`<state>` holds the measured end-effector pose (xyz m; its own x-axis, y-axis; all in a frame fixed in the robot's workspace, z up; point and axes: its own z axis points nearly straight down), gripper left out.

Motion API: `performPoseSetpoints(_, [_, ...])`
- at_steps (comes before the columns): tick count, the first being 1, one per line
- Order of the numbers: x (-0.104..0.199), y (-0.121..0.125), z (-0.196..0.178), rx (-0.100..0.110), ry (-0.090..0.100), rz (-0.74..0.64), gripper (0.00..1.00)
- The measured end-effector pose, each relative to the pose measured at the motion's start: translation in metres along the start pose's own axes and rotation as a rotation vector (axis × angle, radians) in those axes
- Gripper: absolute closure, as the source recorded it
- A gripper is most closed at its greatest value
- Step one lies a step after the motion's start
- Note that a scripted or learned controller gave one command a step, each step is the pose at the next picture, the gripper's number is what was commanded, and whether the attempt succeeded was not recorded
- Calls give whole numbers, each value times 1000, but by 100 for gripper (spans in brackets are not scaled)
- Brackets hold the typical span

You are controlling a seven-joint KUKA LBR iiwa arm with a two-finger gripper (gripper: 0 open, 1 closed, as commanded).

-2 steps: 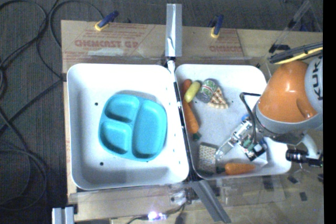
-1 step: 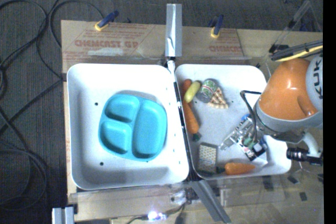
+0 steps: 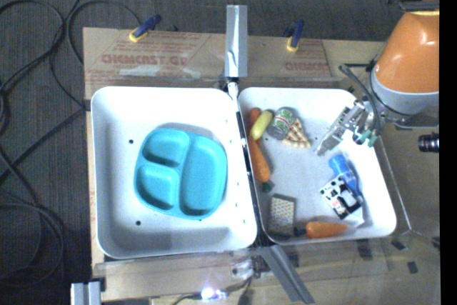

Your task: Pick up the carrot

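The carrot (image 3: pixel 258 159) is a long orange piece with a dark green end. It lies along the left wall of the right bin (image 3: pixel 382 175), pointing towards the front. A second, shorter orange piece (image 3: pixel 325 228) lies by that bin's front wall. My gripper (image 3: pixel 346 139) hangs over the right bin's far right part, well to the right of the carrot and apart from it. It is open, with nothing between its fingers.
The right bin also holds a yellow piece (image 3: pixel 260 125), a small can (image 3: pixel 285 116), a pizza slice (image 3: pixel 298 133), a blue bottle (image 3: pixel 341 168), a black-and-white item (image 3: pixel 341 200) and a grey waffle-like square (image 3: pixel 283 211). A blue divided tray (image 3: pixel 183 171) sits in the left bin (image 3: pixel 107 153).
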<state>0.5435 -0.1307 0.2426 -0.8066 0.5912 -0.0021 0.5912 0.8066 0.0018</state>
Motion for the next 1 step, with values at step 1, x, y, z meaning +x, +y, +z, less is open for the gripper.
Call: performPoseSetpoints(1, [29, -18, 134, 0, 3, 227, 100])
